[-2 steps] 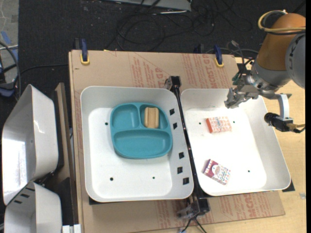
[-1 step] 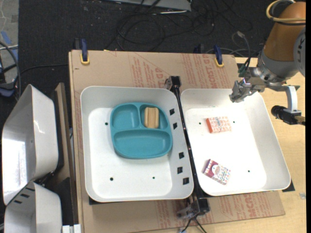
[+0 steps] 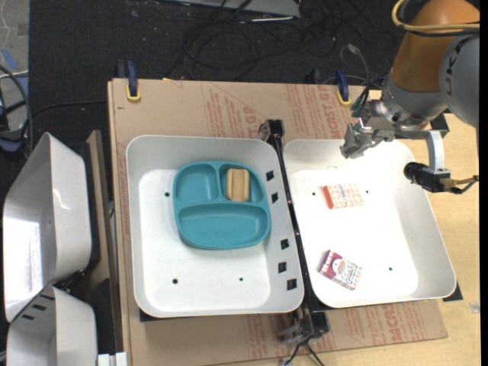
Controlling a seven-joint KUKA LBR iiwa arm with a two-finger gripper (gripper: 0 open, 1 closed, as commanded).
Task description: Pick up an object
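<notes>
While a small purple packet (image 3: 339, 269) lay toward the right bin's (image 3: 427, 227) front edge, a red-and-white carton (image 3: 341, 196) sat nearer its back. Left, 1 teal divided plate (image 3: 221, 227) held a wooden block (image 3: 238, 184). The claw (image 3: 354, 145) hung over the right bin's back edge; its opening couldn't be told.

Arm (image 3: 435, 52) overhead, pincer (image 3: 353, 148) downward

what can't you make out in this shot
- Print on the two small packets, one nearer the gripper and one toward the right bin's near edge: too small to read.
- Arm: cut off by the frame's right edge.
- Block in the teal tray: material unclear, too small.
</notes>
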